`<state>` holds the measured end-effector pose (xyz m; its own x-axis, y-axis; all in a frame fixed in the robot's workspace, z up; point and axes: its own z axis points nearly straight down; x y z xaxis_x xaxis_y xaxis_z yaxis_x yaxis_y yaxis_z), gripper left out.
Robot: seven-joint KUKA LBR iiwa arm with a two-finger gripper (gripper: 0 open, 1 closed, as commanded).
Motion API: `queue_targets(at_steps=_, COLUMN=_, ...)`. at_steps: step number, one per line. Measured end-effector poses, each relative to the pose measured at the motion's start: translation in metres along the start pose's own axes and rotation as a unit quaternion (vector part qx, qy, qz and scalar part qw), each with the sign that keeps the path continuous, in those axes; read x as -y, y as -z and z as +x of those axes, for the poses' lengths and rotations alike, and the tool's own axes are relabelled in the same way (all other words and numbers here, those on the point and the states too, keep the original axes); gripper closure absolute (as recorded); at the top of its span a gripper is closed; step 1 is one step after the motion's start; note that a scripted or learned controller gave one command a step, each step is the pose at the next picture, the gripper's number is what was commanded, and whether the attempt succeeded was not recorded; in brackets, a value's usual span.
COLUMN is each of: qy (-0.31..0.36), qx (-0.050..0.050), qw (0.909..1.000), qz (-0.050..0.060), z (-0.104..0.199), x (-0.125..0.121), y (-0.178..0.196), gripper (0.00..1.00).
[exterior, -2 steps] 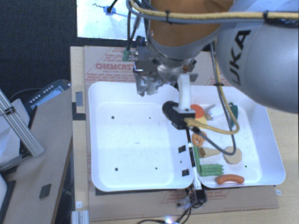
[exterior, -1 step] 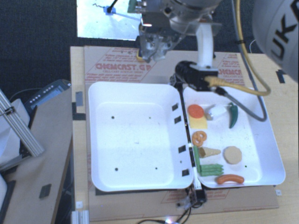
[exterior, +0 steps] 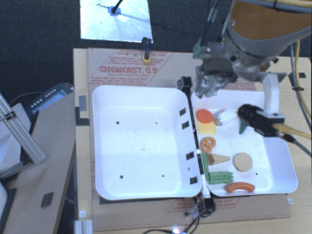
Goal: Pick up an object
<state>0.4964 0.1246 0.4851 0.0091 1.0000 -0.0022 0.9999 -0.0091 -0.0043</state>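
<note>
Objects for picking, small toy foods, are all found in the right-hand bin. At the near edge a red sausage is laid flat, with a bundle of green beans just beyond it. Further in, a round tan biscuit is set near an ice cream cone lying on its side. A pretzel is placed next, by the bin's left wall. Beyond it, a yellow cheese slice is touched at its far edge by a red tomato slice. A small white piece and a teal piece are noted to their right; what they are cannot be told. Farthest, the gripper is held above the bin's far left corner, apart from every piece. Nothing is seen in it, and whether it is open or closed cannot be told. The left-hand bin is seen alongside.
</note>
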Motion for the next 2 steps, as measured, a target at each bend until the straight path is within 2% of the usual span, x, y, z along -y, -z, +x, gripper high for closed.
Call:
queue_targets(at_steps=1, qy=0.009, qx=-0.001, qw=1.0000, qz=0.001, z=0.064, x=0.011, y=-0.105, gripper=1.00)
queue_targets(at_steps=2, qy=0.007, qx=-0.005, qw=0.9999, qz=-0.012, z=0.073, x=-0.006, y=0.060, gripper=1.00)
